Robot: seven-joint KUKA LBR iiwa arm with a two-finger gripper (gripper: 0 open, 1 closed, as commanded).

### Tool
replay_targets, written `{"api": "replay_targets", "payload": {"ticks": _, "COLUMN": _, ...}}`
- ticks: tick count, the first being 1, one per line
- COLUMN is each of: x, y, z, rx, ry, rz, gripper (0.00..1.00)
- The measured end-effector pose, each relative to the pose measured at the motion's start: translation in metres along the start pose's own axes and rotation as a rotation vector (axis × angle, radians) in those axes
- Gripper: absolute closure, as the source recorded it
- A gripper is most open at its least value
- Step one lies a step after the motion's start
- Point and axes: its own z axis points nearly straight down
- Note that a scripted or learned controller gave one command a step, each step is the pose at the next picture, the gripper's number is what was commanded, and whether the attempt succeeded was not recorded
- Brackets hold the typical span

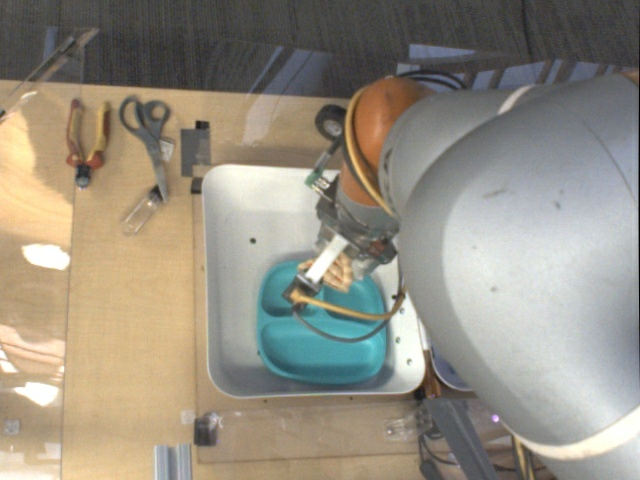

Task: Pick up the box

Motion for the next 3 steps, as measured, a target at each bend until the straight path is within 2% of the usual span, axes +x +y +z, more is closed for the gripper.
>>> {"api": "replay_targets", "payload": {"ticks": 1, "x": -0.023, "y": 0.03, "z": -0.061, "rx": -0.002, "ry": 0.003, "rz": 0.431, "gripper": 1.0}}
{"api": "replay_targets", "payload": {"ticks": 2, "x": -0.022, "y": 0.029, "z": -0.061, "rx": -0.002, "ry": 0.002, "rz": 0.43, "gripper": 0.0}}
{"api": "replay_targets", "payload": {"ticks": 3, "x": -0.079, "y": 0.043, "z": -0.254, "rx": -0.004, "ry": 0.005, "rz": 0.485, "gripper": 0.0}}
